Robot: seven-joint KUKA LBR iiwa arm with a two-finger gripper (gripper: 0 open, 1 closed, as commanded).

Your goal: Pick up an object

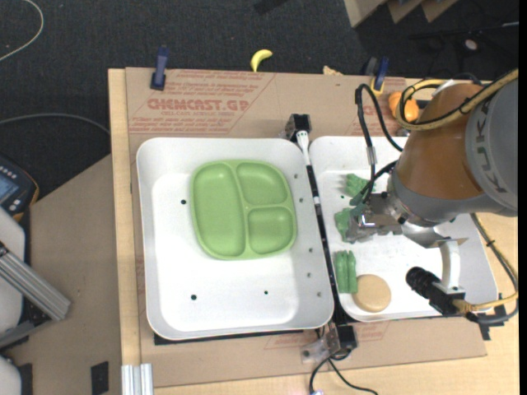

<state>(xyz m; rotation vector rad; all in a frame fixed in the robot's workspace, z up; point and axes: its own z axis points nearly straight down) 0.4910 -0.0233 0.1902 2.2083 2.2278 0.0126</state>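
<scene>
Gripper (356,223) low in right bin (478,257), over a green piece (356,186); grip state: cannot tell. Tan disc (372,293) and green block (345,271) near. Centre squarely, lift straight.

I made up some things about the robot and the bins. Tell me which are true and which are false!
1. The green divided plate lies in the left bin. True.
2. The plate has three sections. True.
3. The tan round object sits on the green plate. False: it lies in the right bin, near its front edge.
4. The arm hangs over the left bin. False: it is over the right bin.
5. A yellow banana lies on the floor beyond the bench. True.
</scene>
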